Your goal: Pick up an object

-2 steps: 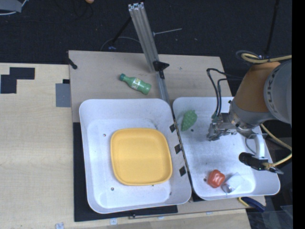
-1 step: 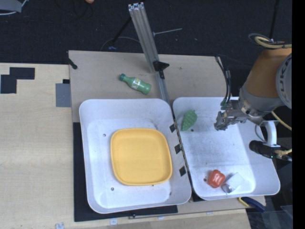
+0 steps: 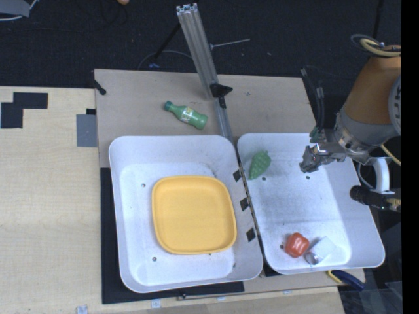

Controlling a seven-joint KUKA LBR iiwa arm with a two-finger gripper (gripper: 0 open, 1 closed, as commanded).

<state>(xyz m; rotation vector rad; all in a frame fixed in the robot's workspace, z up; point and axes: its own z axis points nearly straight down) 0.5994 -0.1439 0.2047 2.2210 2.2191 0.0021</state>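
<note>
The grey arm with its orange band (image 3: 378,84) leans in from the right edge of the view, its wrist bent down and leftward so that the pincer (image 3: 311,162) hangs over the upper part of the right bin (image 3: 366,254). The pincer is small and dark against the white floor, and I cannot tell how far its tips stand apart; nothing is seen between them, and whether they touch the bin floor is unclear. In the same bin a green leaf-shaped object (image 3: 260,164) lies near the left wall, apart from the pincer and to its left. At the near end of that bin a red object (image 3: 296,244) lies just beside a small pale, greyish piece (image 3: 317,254), both well away from the pincer. The left bin (image 3: 124,195) holds a yellow square plate (image 3: 194,214) lying flat in its middle. On the tabletop (image 3: 275,106) behind the bins a green bottle (image 3: 186,115) lies on its side, and a slanting metal rail (image 3: 200,41) rises from between the two bins toward the back.
</note>
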